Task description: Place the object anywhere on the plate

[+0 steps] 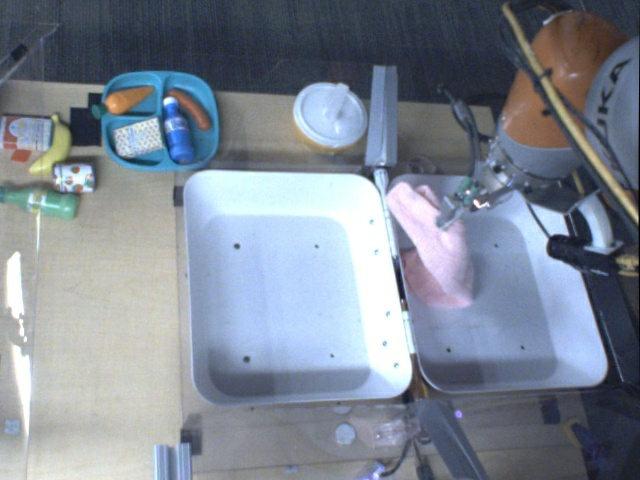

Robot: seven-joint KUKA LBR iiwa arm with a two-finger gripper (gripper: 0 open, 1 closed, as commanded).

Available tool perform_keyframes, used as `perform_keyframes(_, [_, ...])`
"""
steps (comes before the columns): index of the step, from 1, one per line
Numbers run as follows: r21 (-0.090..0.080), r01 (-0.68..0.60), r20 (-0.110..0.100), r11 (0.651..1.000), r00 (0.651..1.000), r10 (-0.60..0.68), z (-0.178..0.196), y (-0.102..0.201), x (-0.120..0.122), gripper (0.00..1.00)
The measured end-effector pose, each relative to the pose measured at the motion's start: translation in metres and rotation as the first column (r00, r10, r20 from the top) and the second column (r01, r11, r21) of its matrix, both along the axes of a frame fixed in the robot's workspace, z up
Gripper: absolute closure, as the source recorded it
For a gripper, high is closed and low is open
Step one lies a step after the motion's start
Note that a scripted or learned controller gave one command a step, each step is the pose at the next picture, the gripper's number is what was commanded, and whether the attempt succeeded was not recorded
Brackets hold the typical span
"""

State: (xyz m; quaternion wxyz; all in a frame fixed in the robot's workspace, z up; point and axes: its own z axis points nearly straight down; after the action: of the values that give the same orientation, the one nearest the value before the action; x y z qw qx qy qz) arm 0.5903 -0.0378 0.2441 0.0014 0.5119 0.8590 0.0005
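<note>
A pink cloth-like object (437, 253) lies in the right bin (530, 358), against its left wall, with its upper end near the bin's back left corner. My gripper (452, 213) reaches down from the right and its tip sits on or just over the upper part of the pink object. A blue divided plate (203, 96) stands on the bench at the far left, behind the left bin; it holds toy food, among it a carrot, a blue bottle and a sausage.
The left bin (290, 288) lies between the plate and the right bin. A white lidded cup (332, 116) and a metal bracket (380, 118) stand behind the bins. A banana (55, 143), a can (73, 177) and a green bottle (40, 203) lie at the far left.
</note>
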Motion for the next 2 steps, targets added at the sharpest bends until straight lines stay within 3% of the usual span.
perform_keyframes(1, [0.0,-0.006,0.0,1.0,1.0,0.006,-0.02,0.002,0.001,1.0])
perform_keyframes(2, [0.0,-0.396,0.002,0.918,0.918,0.396,-0.028,0.051,0.008,1.0])
